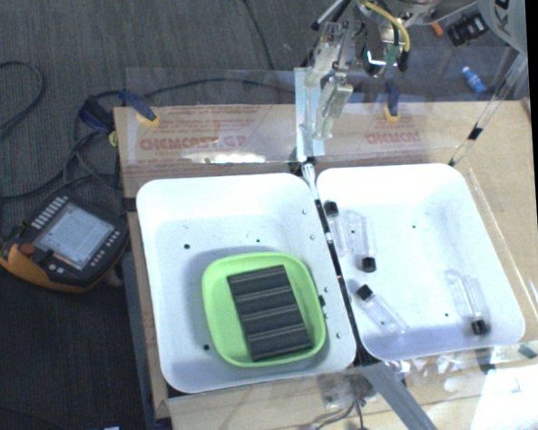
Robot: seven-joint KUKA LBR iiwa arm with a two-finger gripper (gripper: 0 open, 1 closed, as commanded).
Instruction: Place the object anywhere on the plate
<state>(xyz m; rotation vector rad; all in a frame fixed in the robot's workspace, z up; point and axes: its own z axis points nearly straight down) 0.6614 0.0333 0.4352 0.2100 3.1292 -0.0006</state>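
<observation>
Block on plate, gripper away at back

Block [270, 311] is dark grey, rectangular, with ribs running across its top, approx. four bands. It lies flat on the green plate [213, 304] in the left bin [171, 252], a bit right of plate centre, its long side running front to back. It sits wholly inside the plate rim, so the task looks done or near done.

Handling, judged by looks: stiff, prob. plastic or rubber, fairly light and not fragile. The ribs should give some grip, so it is unlikely to be slippery. Best hold is across the short width, on the two long sides, near the middle. The raised plate rim leaves little room at the right side.

Gripper [314, 139] hangs over the back edge where the bins meet, well apart from the block. Can't tell if it is released or clenched; nothing is seen in it.

Right bin [431, 186] holds clear vials [379, 307] with black caps, lying loose.
</observation>
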